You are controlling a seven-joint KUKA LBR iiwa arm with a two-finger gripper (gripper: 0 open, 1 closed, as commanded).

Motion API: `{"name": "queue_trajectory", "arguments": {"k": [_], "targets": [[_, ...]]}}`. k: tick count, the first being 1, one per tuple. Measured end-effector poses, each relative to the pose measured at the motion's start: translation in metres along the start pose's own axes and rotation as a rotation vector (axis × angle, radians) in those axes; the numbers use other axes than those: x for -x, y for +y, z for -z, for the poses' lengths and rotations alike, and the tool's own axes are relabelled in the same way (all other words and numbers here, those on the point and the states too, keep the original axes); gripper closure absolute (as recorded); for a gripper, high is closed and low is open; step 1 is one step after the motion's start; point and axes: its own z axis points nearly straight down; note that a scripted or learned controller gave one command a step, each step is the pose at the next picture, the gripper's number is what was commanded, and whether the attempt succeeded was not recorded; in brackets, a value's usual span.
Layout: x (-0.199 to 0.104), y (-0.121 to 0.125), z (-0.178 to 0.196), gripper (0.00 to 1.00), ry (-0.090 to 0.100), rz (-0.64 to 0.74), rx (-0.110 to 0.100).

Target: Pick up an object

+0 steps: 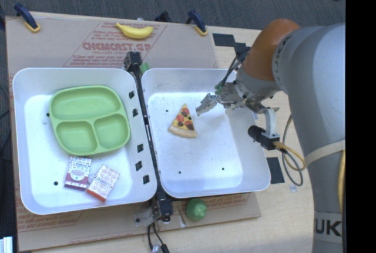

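The gripper (207,104) is hovering in the right bin (249,172), holding nothing; finger spacing cannot be told. The pizza slice (184,122) is lying just down-left, tip pointing up.

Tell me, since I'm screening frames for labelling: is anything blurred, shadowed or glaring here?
Camera view: even, soft lighting, no harsh glare on the white bins; the pizza slice is sharp, with a faint shadow; the gripper looks slightly soft and its fingers are hard to resolve; the arm is near and looms large.
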Motion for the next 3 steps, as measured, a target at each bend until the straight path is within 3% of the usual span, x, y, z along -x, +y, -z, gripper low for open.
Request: {"name": "queue_trajectory", "arguments": {"k": [1,2,3], "targets": [[0.000,-0.030,0.010,0.00,-0.001,-0.001,-0.002],[0.000,-0.085,-0.007,0.00,-0.001,0.001,-0.003],[0.000,-0.026,0.004,0.00,0.000,-0.001,0.000]]}}
